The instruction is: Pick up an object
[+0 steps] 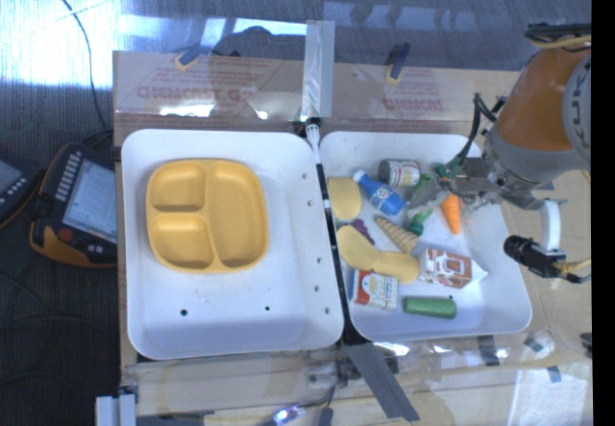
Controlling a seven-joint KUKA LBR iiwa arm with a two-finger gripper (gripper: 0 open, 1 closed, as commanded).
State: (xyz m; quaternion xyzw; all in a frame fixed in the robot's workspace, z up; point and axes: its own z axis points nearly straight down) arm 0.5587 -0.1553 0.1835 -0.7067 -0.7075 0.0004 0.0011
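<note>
The right bin (514, 294) holds a pile of toy food. An orange carrot (451, 213) lies near its right side, with a grey can (400, 171) and a blue bottle (381, 194) to its left. A cone (398, 234), a yellow banana-like piece (377, 258), a round yellow fruit (343, 196), two small cartons (448, 267) (375, 290) and a green block (429, 307) lie lower down. My gripper (444, 182) hangs low over the bin's upper right part, just above the carrot and beside the can.
The left bin (231, 318) bears a yellow divided plate (206, 214). The grey arm with its orange band (543, 107) comes in over the right bin's far right rim. A teach pendant (77, 208) lies on the floor to the left.
</note>
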